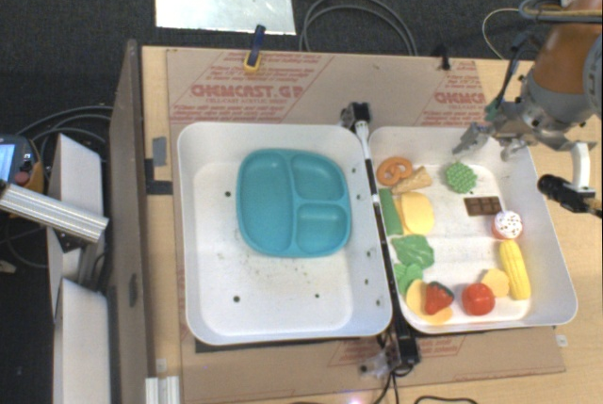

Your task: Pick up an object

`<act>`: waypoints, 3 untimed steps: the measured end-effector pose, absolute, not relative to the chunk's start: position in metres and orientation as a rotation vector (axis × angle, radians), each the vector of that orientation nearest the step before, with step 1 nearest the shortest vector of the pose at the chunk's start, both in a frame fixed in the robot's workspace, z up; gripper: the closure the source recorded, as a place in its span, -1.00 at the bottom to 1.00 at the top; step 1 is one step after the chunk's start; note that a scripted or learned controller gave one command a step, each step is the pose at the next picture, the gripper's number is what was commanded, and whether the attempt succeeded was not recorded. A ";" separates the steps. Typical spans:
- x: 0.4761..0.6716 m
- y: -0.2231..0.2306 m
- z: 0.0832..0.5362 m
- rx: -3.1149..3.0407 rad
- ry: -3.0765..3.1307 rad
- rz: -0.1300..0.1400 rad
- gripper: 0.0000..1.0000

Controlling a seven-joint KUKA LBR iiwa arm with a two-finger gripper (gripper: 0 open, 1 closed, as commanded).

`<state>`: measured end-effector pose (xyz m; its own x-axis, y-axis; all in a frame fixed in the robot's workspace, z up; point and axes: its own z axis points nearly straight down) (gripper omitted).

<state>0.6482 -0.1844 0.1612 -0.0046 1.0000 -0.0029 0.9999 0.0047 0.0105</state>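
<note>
Over the far right corner of the right-hand shallow white bin [563, 294], the two-finger gripper [492, 139] hung with its fingers spread apart, holding nothing. Just near and left of it lay a round green knobbly toy vegetable [460, 177], apart from its neighbours. It looked light, rigid plastic, likely slippery; pinching across its middle seemed safest.

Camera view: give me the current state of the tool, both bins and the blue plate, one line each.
tool: above the right bin's far edge, nothing between its fingers, apart from the toys.
left bin: holds the blue plate alone.
blue plate: flat, right side up, compartments bare.
right bin: holds the toy food, loosely spread.
green round toy: lying in the bin, nearest the tool, untouched.
</note>
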 end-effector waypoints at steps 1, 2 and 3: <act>0.639 -0.189 0.121 2.219 2.223 -0.001 -1.00; 0.634 -0.167 0.084 2.215 2.226 0.000 -1.00; 0.636 -0.179 0.133 2.215 2.220 0.005 -1.00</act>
